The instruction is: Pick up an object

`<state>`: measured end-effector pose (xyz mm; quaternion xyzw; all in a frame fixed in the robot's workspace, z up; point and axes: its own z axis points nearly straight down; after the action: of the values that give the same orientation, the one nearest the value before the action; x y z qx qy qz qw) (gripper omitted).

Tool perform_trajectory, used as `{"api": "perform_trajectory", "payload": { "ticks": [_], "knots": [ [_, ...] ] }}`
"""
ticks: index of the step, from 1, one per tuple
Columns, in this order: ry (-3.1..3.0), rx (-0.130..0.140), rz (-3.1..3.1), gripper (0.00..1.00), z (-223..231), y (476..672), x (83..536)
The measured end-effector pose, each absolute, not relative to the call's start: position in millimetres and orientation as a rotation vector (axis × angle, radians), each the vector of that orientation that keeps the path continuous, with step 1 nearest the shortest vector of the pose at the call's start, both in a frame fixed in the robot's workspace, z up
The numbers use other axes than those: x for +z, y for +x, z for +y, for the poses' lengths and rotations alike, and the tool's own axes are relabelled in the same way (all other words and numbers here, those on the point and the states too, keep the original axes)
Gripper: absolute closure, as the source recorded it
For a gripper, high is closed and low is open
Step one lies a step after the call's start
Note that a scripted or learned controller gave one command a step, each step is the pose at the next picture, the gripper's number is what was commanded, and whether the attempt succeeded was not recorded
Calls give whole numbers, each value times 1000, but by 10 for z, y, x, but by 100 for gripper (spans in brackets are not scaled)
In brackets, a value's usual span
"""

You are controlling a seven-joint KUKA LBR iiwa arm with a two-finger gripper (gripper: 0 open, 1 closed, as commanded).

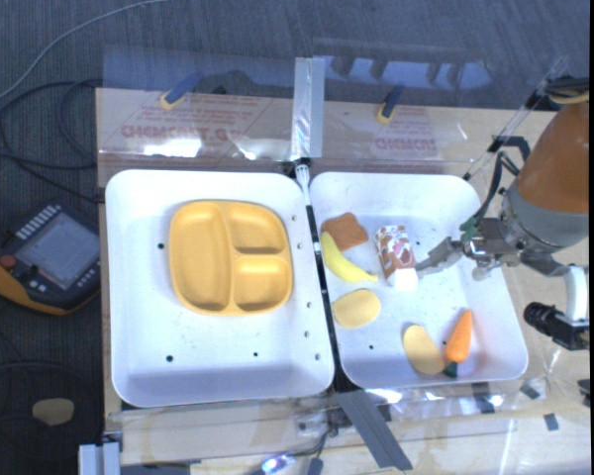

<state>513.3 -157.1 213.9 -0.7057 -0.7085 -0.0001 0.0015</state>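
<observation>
**Hand low over the right bin, beside the wrapped snack**

The arm (pixel 559 171) reached in from the right, its orange band above the wrist, the grey wrist angled down toward the middle of the right bin (pixel 485 359). The hand (pixel 428 261) sat low over the bin floor, its dark tip pointing left toward a small white block (pixel 405 278) — whether the tip touched the block could not be told. Its state could not be told either; the end of the hand was too small and dark to read, and nothing showed clearly held in it.

Contents of the right bin: a red-and-white wrapped snack (pixel 394 247) lay just left of the hand, with the white block at its lower end. A brown, bread-like piece (pixel 346 230) sat near the bin's left wall, touching the top of a banana (pixel 344 262) that ran on a slant below it. Just under the banana lay a pale yellow, round chip-like piece (pixel 356 308). Near the front edge a second yellow piece (pixel 423 348) rested against a carrot (pixel 458 336), orange with a dark green stub end.

The left bin (pixel 139 364) held a yellow divided tray (pixel 230 255) — three compartments, set a little above centre.

Both bins stood side by side on the desk (pixel 119 132). A handheld controller (pixel 40 255) lay on the floor to the left.
</observation>
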Motion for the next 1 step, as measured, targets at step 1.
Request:
{"api": "perform_trajectory", "payload": {
  "ticks": [1],
  "knots": [
    [-2314,2,-2119,0,-1217,6041,1141]
  ]
}}
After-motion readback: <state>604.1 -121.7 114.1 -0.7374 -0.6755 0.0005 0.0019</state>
